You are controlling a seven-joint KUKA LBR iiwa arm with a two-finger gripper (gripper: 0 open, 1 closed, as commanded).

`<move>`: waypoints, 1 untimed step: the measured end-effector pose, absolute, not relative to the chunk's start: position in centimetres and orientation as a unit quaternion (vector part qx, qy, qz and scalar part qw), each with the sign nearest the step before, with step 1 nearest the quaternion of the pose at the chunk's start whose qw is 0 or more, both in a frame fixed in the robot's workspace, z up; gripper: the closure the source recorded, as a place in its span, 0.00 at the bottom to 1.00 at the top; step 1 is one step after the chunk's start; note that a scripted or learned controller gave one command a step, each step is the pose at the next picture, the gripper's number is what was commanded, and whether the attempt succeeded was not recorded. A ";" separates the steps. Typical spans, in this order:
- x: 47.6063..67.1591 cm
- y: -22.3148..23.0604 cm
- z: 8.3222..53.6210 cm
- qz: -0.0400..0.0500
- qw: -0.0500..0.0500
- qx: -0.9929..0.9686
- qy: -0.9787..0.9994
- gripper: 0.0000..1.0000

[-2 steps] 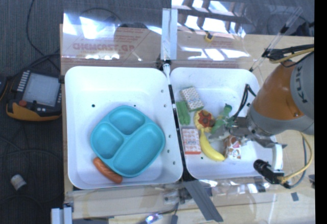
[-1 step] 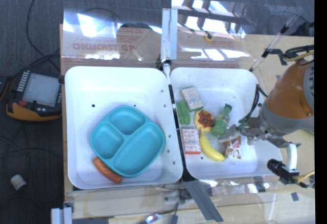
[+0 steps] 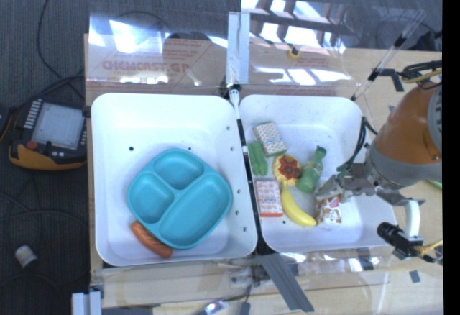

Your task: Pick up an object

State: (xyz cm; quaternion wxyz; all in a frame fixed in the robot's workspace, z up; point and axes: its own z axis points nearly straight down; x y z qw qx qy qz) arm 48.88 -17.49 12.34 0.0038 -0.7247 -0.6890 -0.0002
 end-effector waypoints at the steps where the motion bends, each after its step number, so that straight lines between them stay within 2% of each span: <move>1: 52.3 -13.0 21.3 0.001 0.001 -0.756 -0.654 1.00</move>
